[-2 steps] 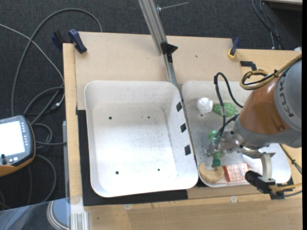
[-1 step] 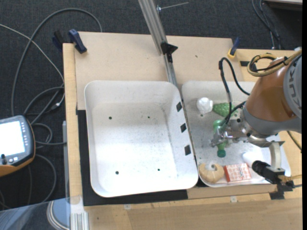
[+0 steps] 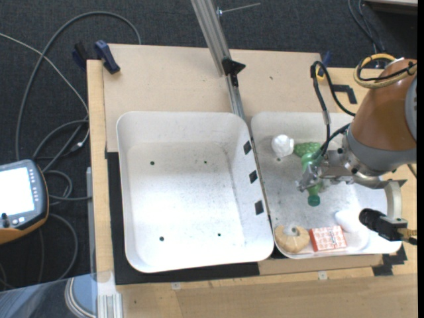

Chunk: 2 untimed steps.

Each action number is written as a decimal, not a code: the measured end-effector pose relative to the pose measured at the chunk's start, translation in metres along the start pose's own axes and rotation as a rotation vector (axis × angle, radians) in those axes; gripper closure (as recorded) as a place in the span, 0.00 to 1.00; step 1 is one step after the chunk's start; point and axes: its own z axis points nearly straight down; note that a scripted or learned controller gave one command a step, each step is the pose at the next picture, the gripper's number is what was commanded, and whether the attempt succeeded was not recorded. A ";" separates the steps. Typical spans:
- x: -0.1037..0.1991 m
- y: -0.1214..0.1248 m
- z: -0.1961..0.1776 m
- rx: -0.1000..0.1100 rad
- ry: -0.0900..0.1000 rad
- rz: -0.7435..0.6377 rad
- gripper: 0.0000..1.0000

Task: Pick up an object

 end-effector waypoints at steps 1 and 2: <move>0.007 0.005 -0.061 -0.002 0.000 -0.001 1.00; 0.068 0.013 -0.052 0.008 0.004 -0.005 1.00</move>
